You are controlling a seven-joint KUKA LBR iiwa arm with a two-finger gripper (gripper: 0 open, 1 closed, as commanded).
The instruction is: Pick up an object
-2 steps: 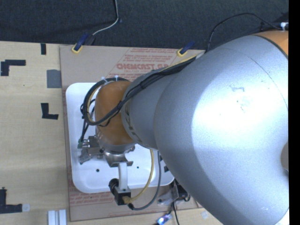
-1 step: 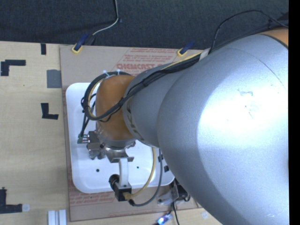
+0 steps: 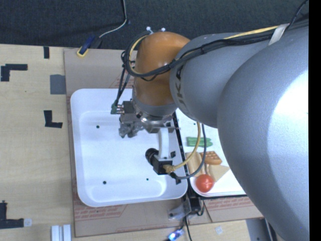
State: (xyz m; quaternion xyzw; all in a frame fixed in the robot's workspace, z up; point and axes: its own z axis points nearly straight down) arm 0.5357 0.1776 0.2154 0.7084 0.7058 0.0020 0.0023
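- Tool (image 3: 128,127): hangs low over the far half of the left bin (image 3: 100,185), toward the rim that bin shares with the right bin (image 3: 225,187). Whether it is set wide or narrow cannot be told from this angle, and nothing is seen held in it.
- Candidate objects: all lie in the right bin, along its left edge. A red round object (image 3: 204,183) sits at the near-left corner, with a tan wedge (image 3: 219,172) just beside it. An orange ridged piece (image 3: 213,158) comes next toward the far edge, and a green piece (image 3: 197,141) lies farthest.
- Risk, empty close: the bin floor below the tool is bare white, so closing here would probably gather nothing. The cause is that the tool stands one bin away from every candidate.
- Risk, rim strike: crossing to the right bin at this height could catch the two adjoining rims. The cause would be a low carriage, so a lift before the traverse seems advisable.
- Risk, roll-out: the red round object would likely roll or squirt free if pinched off centre.
- Risk, crowding: the four pieces lie close together and close to the bin wall. A descent on one may press a neighbour, and the wall leaves little room on that side.
- Risk, hidden ground: the arm (image 3: 251,109) covers much of the right bin, so any reading of clearance there is uncertain.
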